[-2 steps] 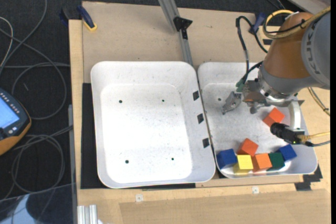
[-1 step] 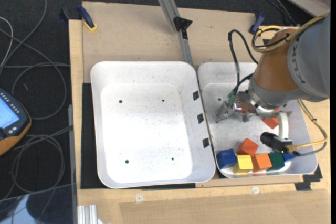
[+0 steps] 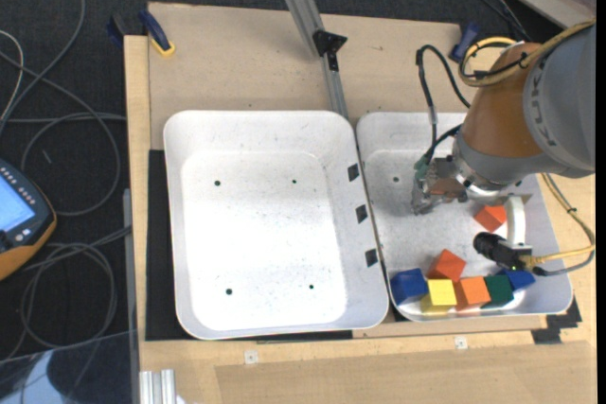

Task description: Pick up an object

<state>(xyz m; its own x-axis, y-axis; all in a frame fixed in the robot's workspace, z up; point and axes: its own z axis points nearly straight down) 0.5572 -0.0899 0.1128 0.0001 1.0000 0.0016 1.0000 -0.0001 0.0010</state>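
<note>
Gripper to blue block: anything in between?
Camera view: bare white floor of the right bin lies between the gripper and the blue block. The orange block sits off to the side.

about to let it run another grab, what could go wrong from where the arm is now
1. The claw sits over bare floor of the right bin, apart from the blocks, so closing here would likely grab nothing.
2. The blue block, yellow block, orange block and green block crowd against the bin's near wall, leaving little room for fingers.
3. The black cable loops beside the wrist and could snag.
</note>
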